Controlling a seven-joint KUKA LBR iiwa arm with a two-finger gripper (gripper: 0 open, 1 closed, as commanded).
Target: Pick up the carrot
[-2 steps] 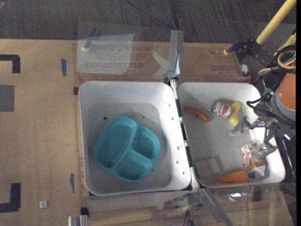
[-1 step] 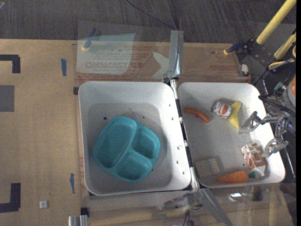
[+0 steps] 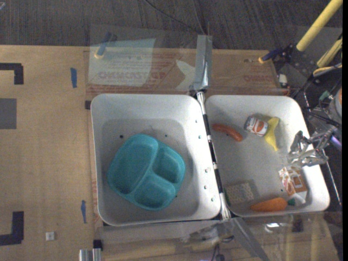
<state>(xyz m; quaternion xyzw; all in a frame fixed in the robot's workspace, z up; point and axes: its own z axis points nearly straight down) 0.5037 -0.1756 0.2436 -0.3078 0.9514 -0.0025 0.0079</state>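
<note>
The carrot (image 3: 269, 204) is orange and tapered. It lies flat along the front wall of the right bin (image 3: 261, 105), stem end to the right beside a small green piece (image 3: 292, 202). My gripper (image 3: 300, 151) hangs at the bin's right side, well behind the carrot and to its right. It is open, with nothing between its fingers. A small orange and white carton (image 3: 293, 181) lies between the gripper and the carrot.
The right bin also holds a red sausage (image 3: 227, 132), a small can (image 3: 255, 125), a yellow banana (image 3: 272, 134) and a grey speckled square (image 3: 240, 192) left of the carrot. A teal divided plate (image 3: 145, 171) sits in the left bin (image 3: 109, 113).
</note>
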